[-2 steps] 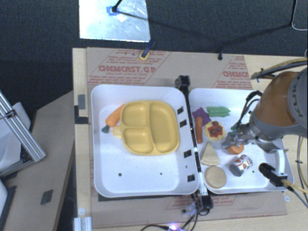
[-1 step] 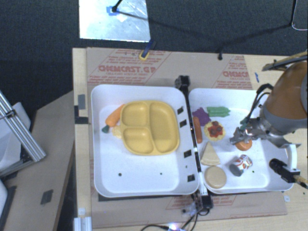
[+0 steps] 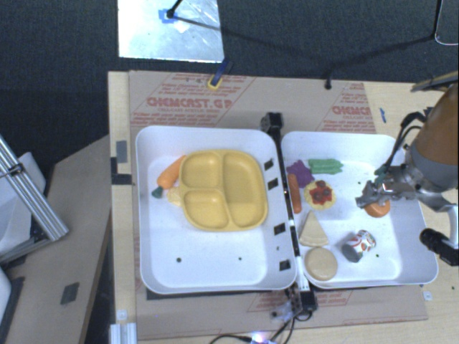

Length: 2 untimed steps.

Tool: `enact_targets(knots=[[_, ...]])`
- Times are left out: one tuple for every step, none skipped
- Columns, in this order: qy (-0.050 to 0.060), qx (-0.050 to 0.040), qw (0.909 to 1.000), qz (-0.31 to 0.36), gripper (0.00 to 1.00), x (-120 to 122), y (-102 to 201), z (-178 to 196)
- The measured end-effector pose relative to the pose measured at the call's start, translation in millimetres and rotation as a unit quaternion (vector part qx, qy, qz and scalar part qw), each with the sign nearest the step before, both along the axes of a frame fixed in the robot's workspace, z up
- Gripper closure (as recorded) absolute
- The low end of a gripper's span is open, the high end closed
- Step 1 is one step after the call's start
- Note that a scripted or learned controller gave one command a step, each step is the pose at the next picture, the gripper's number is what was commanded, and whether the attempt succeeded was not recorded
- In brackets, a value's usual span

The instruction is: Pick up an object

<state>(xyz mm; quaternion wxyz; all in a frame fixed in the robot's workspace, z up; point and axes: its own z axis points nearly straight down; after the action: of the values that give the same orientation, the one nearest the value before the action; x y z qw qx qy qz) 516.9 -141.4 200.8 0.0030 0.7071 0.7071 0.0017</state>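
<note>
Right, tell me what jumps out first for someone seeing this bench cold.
The yellow tray dominates the left bin, with a carrot against its upper-left edge. The right bin is a scatter of toy food: a green piece, a purple piece, a small pizza and a round cookie. The gripper sits low over an orange piece at that bin's right side.

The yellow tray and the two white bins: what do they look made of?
The yellow tray looks like moulded plastic with a smooth, slightly glossy finish: soft highlights along its rounded compartment ridges. The left white bin and the right white bin look like thin formed plastic, smooth and semi-matt, with rounded corners; I can't be certain.
</note>
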Motion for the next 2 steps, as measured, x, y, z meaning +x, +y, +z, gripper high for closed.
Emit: enact_targets(knots=[[0.001, 0.0002, 1.0000, 0.002, 1.00, 1.5, -0.3, 25.0], [0.001, 0.0017, 1.0000, 0.005, 1.00, 26.7, 57.3, 31.4]])
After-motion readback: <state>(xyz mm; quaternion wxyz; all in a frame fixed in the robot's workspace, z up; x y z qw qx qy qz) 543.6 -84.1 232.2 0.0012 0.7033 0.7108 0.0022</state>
